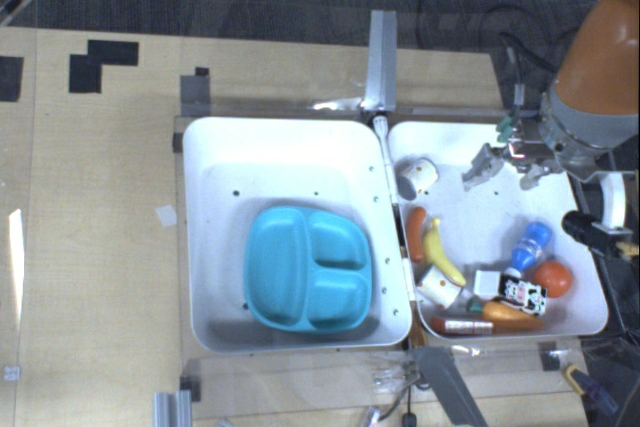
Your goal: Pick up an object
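Two metal fingers (pixel 487 165) spread wide apart form the jaws of the grey arm's gripper (pixel 515 167), which hangs over the upper part of the right shallow white bin (pixel 598 315) with nothing between them. Above the wrist sits the arm's broad orange band (pixel 603 55), reaching in from the right.

Left of the jaws, near the bin's upper left corner, lies a small white rounded object (pixel 416 175) with a yellowish patch. Below it, along the bin's left wall, a slim orange-red carrot-shaped piece (pixel 415 231) lies lengthwise, just beside a yellow plastic banana (pixel 441 255) that curves down toward a white cup-like piece (pixel 439 287).

Farther right and lower, well apart from the jaws, a small blue bottle-shaped object (pixel 531 245) leans beside a round orange-red ball (pixel 553 278). Touching these at the bin's bottom edge is a cluster: a white and black patterned block (pixel 524 293), an orange piece (pixel 508 312) under it, and a dark red stick-shaped item (pixel 465 324) lying flat.

The left shallow white bin (pixel 210 215) holds a light blue plastic divided tray (pixel 308 268) with three compartments, resting low in the bin. Both bins sit side by side on the pale wooden worktop (pixel 90 215), which bears black square marks (pixel 100 63) at its upper left.
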Action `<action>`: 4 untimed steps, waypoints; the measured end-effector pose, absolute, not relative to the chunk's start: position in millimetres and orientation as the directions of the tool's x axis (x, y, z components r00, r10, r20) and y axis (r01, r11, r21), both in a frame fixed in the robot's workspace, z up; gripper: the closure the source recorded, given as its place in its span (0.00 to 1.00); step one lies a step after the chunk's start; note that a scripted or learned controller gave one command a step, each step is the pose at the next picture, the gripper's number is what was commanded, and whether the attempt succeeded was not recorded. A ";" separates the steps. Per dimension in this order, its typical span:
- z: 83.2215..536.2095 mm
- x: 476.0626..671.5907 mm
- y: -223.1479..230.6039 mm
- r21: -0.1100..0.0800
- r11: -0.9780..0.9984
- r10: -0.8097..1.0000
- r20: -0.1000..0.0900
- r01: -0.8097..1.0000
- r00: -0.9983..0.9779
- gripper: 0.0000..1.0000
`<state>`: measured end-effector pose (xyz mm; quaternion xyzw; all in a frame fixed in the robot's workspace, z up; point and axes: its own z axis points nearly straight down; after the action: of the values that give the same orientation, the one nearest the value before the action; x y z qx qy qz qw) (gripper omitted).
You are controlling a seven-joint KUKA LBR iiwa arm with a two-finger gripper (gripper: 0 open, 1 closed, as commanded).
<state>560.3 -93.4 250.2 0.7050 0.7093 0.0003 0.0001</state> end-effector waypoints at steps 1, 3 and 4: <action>134.6 540.1 -88.2 0.000 0.285 0.959 0.000 0.959 -0.285 0.00; 193.4 496.7 -54.5 0.003 0.131 0.991 0.000 0.991 -0.131 0.00; 300.1 539.5 -66.2 0.005 0.033 0.999 -0.001 0.999 -0.033 0.00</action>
<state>539.5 -66.2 300.1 0.6953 0.7187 0.0013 0.0021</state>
